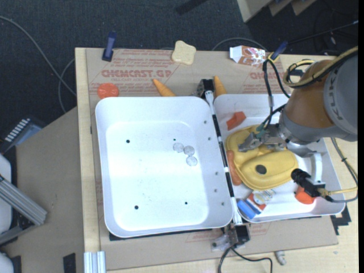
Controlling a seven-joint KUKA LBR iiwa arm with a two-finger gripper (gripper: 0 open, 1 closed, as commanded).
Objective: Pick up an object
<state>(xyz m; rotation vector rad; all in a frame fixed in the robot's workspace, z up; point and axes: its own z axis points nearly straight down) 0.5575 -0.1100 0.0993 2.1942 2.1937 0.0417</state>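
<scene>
Tool (254,143) sits low in right bin (335,208), right of frame, over yellow object (267,169); finger opening cannot be told. Blue-white packet (250,207) lies at bin's lower left corner. Orange piece (236,119) above. Left bin (108,152) holds small clear pieces (185,152). Table (142,70) carries both.

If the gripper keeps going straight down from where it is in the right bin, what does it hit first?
Most likely the yellow toy: the gripper sits right over its upper edge in the right bin, though from this slanted view I can't tell whether they already touch.
</scene>
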